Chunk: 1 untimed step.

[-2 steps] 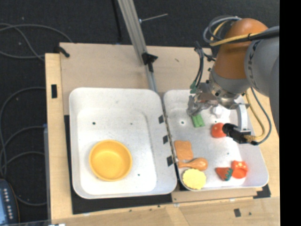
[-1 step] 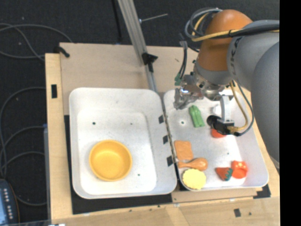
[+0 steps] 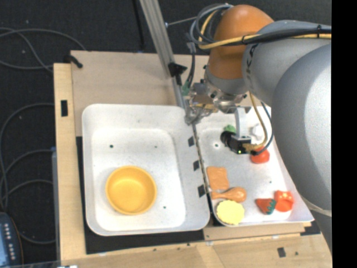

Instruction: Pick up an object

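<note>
At the upper middle of the frame, the gripper (image 3: 195, 111) hangs over the top end of the ridge where the left bin (image 3: 89, 149) and the right bin (image 3: 245, 175) meet, close beside a slanted aluminium post (image 3: 153, 21). Whether its jaws are spread or pressed together cannot be told from this angle, and nothing shows between them.

Every candidate but one lies in the right bin. A green piece (image 3: 228, 129) and a red piece (image 3: 260, 157) sit right of centre, partly under the arm. A tan slab (image 3: 217, 177), an orange drumstick-shaped toy (image 3: 230, 194) and a yellow disc (image 3: 230, 211) crowd the bin's lower left corner, each touching the next. A red and green toy (image 3: 276, 202) lies at lower right. The yellow bowl (image 3: 131, 190) sits alone in the lower part of the left bin.

The likeliest failure is a straight descent from here. That would probably land on the ridge or on bare white floor, and the jaws would close on nothing. A second risk is the post, since a sideways move could brush it. If the arm goes for the crowded corner, the jaws may nudge a neighbour or catch two pieces at once. The low, flat slab also looks hard to pinch.
</note>
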Motion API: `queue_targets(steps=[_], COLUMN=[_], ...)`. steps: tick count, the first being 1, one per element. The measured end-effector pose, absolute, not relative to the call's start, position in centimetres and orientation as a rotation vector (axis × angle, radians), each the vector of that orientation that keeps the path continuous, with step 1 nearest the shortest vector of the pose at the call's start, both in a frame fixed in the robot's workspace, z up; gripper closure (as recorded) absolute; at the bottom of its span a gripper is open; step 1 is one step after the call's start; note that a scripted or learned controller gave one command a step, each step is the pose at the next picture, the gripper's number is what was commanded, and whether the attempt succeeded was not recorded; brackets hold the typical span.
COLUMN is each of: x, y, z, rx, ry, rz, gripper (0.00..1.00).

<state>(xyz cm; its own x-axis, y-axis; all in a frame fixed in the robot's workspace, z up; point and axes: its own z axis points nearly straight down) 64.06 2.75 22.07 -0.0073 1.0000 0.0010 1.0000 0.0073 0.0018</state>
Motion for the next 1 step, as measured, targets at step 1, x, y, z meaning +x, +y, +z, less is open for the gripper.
queue_targets(steps=[1], x=[66.39], y=[7.79], z=[23.93], rx=[2.212], ry=[2.229], rz=[0.007], gripper=[1.0])
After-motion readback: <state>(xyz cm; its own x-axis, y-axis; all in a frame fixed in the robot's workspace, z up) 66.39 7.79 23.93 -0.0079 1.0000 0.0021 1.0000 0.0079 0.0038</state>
